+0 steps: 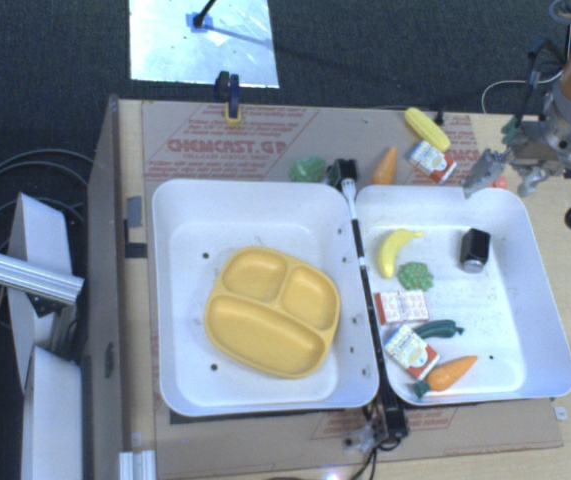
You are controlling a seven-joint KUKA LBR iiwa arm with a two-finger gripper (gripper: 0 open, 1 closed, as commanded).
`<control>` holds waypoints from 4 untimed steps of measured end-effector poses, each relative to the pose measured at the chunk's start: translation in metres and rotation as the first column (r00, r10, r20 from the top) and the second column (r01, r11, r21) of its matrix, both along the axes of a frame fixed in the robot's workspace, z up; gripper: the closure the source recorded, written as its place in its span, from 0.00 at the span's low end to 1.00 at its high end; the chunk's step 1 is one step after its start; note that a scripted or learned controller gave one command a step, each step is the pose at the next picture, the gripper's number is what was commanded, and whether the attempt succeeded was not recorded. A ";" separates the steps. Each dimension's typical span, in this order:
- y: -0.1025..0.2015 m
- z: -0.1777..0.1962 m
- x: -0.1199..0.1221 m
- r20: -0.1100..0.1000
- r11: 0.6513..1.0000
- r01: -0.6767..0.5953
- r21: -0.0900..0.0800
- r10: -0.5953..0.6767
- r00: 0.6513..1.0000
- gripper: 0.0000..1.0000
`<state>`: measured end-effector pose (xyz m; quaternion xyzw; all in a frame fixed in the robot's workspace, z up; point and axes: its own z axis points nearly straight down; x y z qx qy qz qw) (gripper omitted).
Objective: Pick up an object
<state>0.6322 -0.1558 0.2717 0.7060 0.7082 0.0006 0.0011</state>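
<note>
Pincer is hovering empty, spread wide, at the right bin's 1 o'clock corner; banana is lying ungrasped.

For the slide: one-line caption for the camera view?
Arm's tool poised over right bin's far corner; toy food inside; yellow tray in left bin.

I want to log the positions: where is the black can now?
The black can lies in the right bin, near its far right part, to the right of the banana and the green broccoli.
</note>
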 end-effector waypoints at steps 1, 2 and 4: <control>0.040 -0.131 -0.004 -0.012 1.000 -0.005 0.004 0.005 1.000 0.00; 0.071 -0.183 -0.043 0.007 1.000 0.001 0.004 -0.001 1.000 0.00; 0.069 -0.176 -0.044 0.002 1.000 0.001 0.001 -0.001 1.000 1.00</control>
